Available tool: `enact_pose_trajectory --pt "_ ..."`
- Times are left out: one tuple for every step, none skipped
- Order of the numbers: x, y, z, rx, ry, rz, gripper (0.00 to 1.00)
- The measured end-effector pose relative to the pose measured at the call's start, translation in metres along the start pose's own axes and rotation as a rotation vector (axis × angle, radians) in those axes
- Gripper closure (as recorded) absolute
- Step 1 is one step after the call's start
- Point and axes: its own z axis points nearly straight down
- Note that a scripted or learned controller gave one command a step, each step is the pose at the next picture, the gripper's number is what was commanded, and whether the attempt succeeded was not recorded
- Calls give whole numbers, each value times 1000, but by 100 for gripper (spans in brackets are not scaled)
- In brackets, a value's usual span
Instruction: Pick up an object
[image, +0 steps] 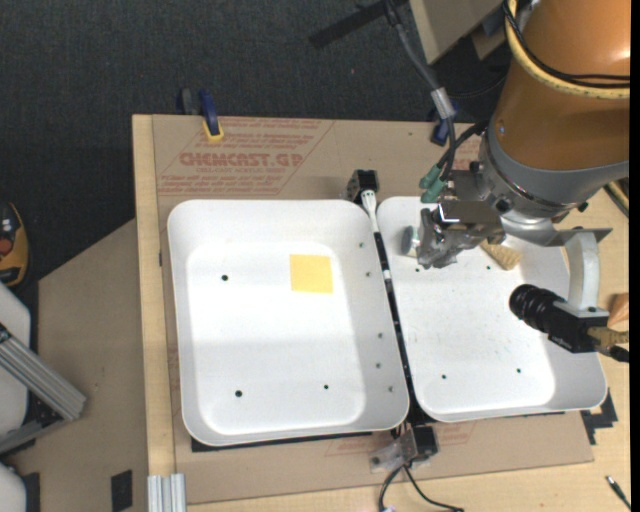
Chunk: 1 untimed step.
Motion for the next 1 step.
enact_pose_trajectory --pt "2 1 -142 -29 3 2 100"
